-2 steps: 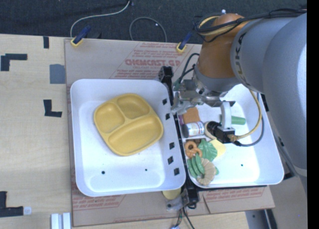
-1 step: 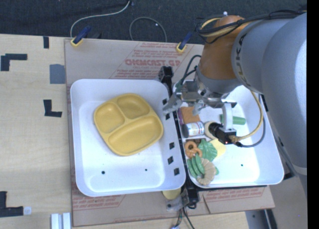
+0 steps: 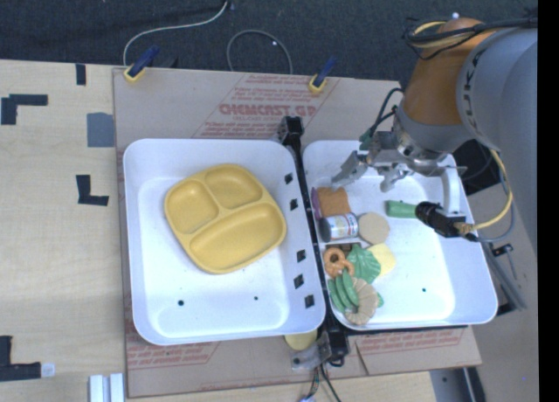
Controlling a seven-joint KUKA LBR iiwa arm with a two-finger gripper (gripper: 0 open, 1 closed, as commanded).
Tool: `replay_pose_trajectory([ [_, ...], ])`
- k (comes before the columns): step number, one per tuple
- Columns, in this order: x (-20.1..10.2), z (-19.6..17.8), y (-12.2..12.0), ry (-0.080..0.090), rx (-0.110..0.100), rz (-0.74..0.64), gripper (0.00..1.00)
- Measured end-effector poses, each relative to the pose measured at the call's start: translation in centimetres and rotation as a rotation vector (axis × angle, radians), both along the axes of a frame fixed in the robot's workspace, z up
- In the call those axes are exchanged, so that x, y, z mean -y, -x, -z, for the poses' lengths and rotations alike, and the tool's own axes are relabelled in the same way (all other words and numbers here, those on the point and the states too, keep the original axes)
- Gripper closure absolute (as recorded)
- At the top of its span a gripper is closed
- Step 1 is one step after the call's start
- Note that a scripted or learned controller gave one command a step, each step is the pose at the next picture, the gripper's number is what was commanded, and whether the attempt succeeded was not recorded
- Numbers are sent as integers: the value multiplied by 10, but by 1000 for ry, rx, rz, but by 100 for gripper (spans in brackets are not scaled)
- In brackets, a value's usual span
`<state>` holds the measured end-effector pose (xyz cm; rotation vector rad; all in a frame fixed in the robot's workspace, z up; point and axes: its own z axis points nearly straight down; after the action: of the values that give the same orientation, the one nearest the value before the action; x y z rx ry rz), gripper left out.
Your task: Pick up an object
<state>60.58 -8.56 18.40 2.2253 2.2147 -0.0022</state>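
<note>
- Over the far part of the right bin (image 3: 463, 304), the claw (image 3: 374, 169) is hanging with its two fingers spread wide, one reaching toward the bin's left wall and one toward the middle; nothing is sitting between them.
- Just beneath and toward the near side, a brown block (image 3: 331, 200) and a small can (image 3: 341, 227) are lying against the left wall, the can resting on its side with its long axis running left to right.
- Beside the can, a tan round piece (image 3: 374, 228) is lying flat, and a green marker-like stick (image 3: 401, 210) is pointing its long axis across the bin, toward the right wall.
- Nearer the front, a heap of toy food (image 3: 354, 280), with green, orange and yellow pieces, is crowding together.
- To my eye the claw ought to be turning so its fingers straddle the short width of whichever thing it is choosing, and coming straight down; the can looks likely to roll.
- Further left, a yellow divided plate (image 3: 225, 217) is sitting in the left bin (image 3: 148, 304) on the surface (image 3: 52, 243).
</note>
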Motion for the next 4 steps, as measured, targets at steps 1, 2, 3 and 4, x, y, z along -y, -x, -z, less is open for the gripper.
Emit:
replay_pose_trajectory([
  [1, 11, 103, -17, 5, 4, -4, 0],
  [2, 9, 92, -64, 0, 0, -8, 0],
  [3, 10, 96, -18, 2, -2, -3, 0],
  [4, 10, 97, -63, 1, -5, -9, 0],
])
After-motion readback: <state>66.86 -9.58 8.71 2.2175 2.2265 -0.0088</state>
